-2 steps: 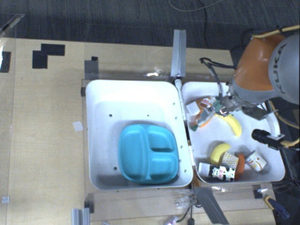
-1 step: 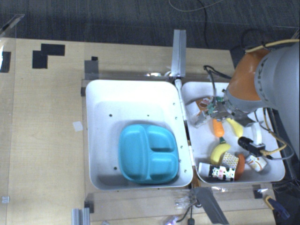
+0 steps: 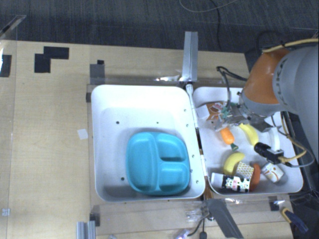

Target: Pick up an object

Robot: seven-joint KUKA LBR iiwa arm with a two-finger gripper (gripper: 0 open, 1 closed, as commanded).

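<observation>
The right bin (image 3: 294, 183) holds several small objects. An orange carrot (image 3: 227, 136) lies near its middle, with a yellow banana (image 3: 248, 133) just to the right. A yellow lemon-like fruit (image 3: 233, 161) sits lower, beside a black-and-white patterned box (image 3: 235, 183) and a red-brown can (image 3: 255, 177). A small white bottle (image 3: 272, 172) rests at the lower right. A brown and white packet (image 3: 215, 111) lies at the upper left. My gripper (image 3: 230, 114) hangs low over the bin's upper middle, just above the carrot and next to the packet.
The left bin (image 3: 114, 108) holds a blue divided plate (image 3: 158, 162) in its lower half. The grey arm with its orange band (image 3: 264, 78) covers the right bin's upper right corner. Cables (image 3: 279, 156) trail over the right bin's right side. A metal post (image 3: 190, 54) stands between the bins at the back.
</observation>
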